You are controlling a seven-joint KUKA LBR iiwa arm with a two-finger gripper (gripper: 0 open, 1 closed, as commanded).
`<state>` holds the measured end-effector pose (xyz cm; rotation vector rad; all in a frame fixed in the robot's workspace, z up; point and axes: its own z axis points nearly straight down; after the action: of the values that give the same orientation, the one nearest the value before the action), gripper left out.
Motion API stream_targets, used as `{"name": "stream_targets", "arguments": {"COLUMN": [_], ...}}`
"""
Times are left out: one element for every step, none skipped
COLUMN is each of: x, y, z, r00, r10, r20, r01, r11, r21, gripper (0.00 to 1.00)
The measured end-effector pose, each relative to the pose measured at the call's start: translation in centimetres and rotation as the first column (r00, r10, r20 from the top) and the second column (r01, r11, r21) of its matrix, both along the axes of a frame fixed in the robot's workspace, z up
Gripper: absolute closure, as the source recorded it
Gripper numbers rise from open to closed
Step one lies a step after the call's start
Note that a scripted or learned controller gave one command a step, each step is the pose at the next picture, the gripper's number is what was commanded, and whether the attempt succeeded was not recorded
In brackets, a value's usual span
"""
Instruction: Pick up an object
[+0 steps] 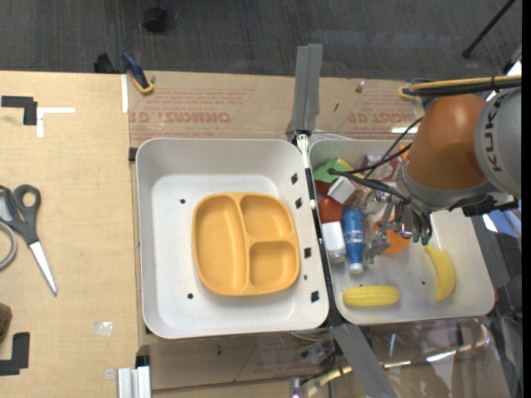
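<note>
The right bin (pixel 477 303) holds a pile of things. A blue bottle with a white cap (pixel 353 235) lies near its left wall, beside a small white bottle (pixel 333 239) and a red item (pixel 329 210). A corn cob (pixel 371 296) lies at the front and a banana (pixel 442 274) at the front right. A green item (pixel 336 172) sits at the back. My gripper (pixel 383 237) hangs low in this bin, just right of the blue bottle and against an orange item (pixel 400 239). The wrist and cables hide what is under it.
The left bin (pixel 162 222) carries a yellow divided plate (pixel 246 243). Scissors (pixel 29 230) lie on the cardboard bench at far left. The arm's orange band (pixel 448 143) covers the back right of the right bin.
</note>
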<state>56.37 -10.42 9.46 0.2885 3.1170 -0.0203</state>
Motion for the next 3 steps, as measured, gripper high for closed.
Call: {"name": "stream_targets", "arguments": {"x": [0.1,-1.8,-1.8], "y": [0.0,-5.0,-5.0], "z": [1.0,18.7,18.7], "r00": [1.000,0.986,0.986], "r10": [0.002,0.169,0.169], "r20": [0.002,-0.005,-0.005], "r01": [-0.002,-0.169,-0.169], "r11": [1.000,0.986,0.986], "r21": [0.000,0.012,0.013], "gripper": [1.00,1.00,0.00]}}
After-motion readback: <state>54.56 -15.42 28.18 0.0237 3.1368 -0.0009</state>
